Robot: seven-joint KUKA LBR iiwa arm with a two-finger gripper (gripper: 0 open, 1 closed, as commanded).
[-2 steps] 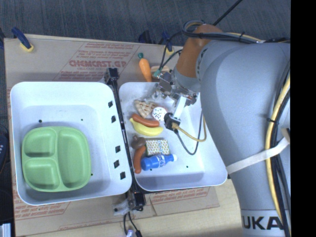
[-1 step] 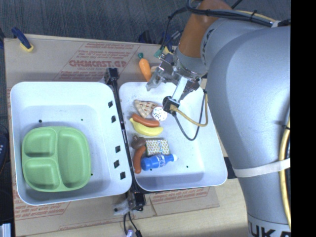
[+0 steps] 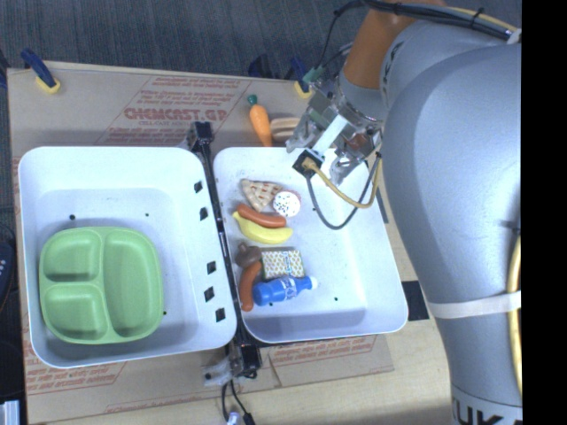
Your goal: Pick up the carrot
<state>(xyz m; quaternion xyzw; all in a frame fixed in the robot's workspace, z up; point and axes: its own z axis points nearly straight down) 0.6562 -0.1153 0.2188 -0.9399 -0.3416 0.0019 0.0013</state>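
Observation:
The carrot (image 3: 259, 123), orange with a small green top, lies on the cardboard just behind the right bin's (image 3: 372, 264) back rim, outside both bins. My gripper (image 3: 301, 138) hangs over the right bin's back edge, a short way right of the carrot and apart from it. A pale tan item (image 3: 281, 129) lies between the carrot and the gripper and is partly covered by it. I see nothing held in the gripper.
The right bin's left half holds a ridged pastry (image 3: 259, 190), a white ball (image 3: 286, 204), a red sausage (image 3: 261, 217), a banana (image 3: 263, 231), a cracker box (image 3: 282, 262) and a blue bottle (image 3: 282, 289). A green divided plate (image 3: 102, 283) sits in the left bin (image 3: 53, 171).

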